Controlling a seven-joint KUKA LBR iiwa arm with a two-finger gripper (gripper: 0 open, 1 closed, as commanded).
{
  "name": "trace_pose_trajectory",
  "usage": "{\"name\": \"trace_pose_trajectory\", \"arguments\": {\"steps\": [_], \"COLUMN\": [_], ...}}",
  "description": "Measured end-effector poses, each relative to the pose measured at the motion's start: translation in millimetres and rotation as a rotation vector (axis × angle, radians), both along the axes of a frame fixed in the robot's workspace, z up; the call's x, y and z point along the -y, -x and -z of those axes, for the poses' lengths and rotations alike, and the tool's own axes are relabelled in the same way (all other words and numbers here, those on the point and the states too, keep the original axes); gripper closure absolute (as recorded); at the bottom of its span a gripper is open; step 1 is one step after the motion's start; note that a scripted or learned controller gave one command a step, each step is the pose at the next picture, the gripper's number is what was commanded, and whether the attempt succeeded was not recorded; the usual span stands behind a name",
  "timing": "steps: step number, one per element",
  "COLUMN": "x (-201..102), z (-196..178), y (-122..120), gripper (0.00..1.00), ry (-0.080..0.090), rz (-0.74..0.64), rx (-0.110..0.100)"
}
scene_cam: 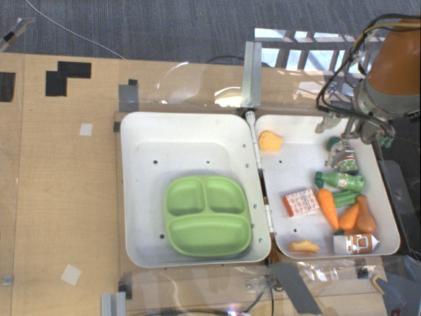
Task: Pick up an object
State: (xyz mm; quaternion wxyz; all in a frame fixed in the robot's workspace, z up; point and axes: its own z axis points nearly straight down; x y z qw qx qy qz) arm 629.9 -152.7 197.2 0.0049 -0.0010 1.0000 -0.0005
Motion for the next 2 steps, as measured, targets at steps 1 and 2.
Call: {"name": "trace_pose_trajectory", "arguments": {"steps": [1, 2], "x": [28, -19], "z": [91, 98], "y": [25, 75], "gripper": [0.0, 0.0], "ry": [0.006, 0.005], "rz": [-0.085, 0.038], "rx": [0.015, 0.027]}}
